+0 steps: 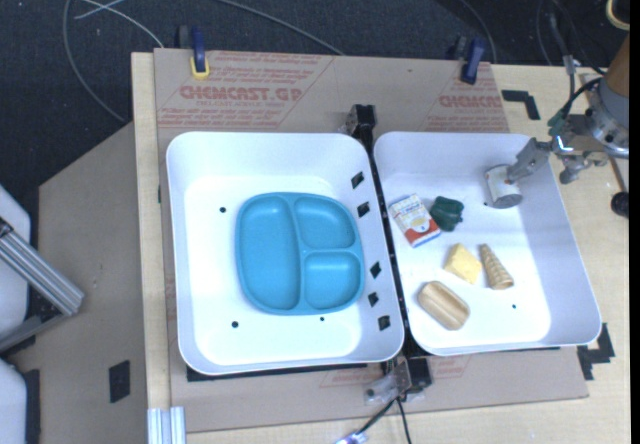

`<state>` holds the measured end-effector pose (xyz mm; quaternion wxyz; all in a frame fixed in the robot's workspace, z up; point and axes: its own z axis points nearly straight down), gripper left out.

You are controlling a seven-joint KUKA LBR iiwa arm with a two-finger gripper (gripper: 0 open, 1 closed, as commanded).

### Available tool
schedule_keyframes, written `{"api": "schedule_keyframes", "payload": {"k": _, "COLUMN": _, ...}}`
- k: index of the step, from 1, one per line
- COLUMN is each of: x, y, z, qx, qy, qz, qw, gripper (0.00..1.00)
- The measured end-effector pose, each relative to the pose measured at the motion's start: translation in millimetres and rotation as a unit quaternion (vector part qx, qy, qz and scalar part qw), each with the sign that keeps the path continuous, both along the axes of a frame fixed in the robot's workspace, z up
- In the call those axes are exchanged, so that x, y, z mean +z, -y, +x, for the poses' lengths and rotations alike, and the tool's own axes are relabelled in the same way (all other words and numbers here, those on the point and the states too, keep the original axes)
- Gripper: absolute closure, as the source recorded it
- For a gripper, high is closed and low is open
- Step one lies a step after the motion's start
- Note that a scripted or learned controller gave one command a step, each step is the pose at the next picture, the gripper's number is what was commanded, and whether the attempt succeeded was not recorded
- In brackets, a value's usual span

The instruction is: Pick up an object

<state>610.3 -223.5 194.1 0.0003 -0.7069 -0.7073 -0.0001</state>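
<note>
Tabletop (250, 82) carries two white bins side by side. Left bin (200, 172) contains a blue divided plate (298, 252) at its centre. Right bin (560, 262) contains five small items clustered toward its centre: a red-and-white carton (414, 220) at 9 o'clock of the group, a dark green piece (447, 212) touching or just beside it, a yellow wedge (462, 263), a tan cone (496, 267) just beside the wedge at 3 o'clock, and a bread roll (443, 304) at 6 o'clock, slightly apart from the rest.

End effector (505, 190) hangs over the right bin at about 1 o'clock of the cluster, near the green piece but holding nothing. Whether it stands wide or narrow cannot be told from this view.

Assessment: all items look like light toy food, probably rigid plastic and somewhat slick. The roll is the best candidate, having clearance all round; grip it across its short width at mid-length. The cone would tend to squirt out; the carton offers flat sides but is crowded by the green piece.
</note>
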Motion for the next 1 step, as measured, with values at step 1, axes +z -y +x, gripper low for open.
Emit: {"api": "schedule_keyframes", "payload": {"k": 1, "x": -62.6, "y": -5.0, "z": -2.2, "qx": 0.000, "qy": -0.003, "qz": 0.0012, "qw": 1.0000, "gripper": 0.00}}
